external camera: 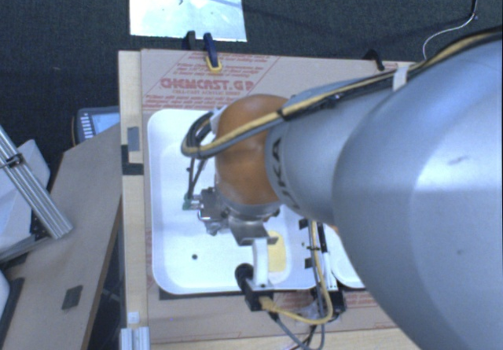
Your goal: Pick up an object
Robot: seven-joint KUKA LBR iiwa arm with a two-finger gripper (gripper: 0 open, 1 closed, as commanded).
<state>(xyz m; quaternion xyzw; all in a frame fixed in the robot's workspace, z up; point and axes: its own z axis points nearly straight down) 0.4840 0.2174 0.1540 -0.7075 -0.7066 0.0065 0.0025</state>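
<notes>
With its fingers hidden beneath the wrist, their state untellable, the gripper (236, 234) should descend slowly, squarely over the left white bin (169, 183) at lower centre.

Tabletop (132, 207) pale wood, slanted. Printed cardboard sheet (236, 77) lies flat on it. White bin (161, 183) sits on sheet; second bin (350, 278) just beside, mostly hidden behind arm.

A robotics lab: a grey arm (393, 183) over a white bin (169, 207) on a cardboard-covered bench (157, 73), aluminium framing (31, 191) beside it.
</notes>
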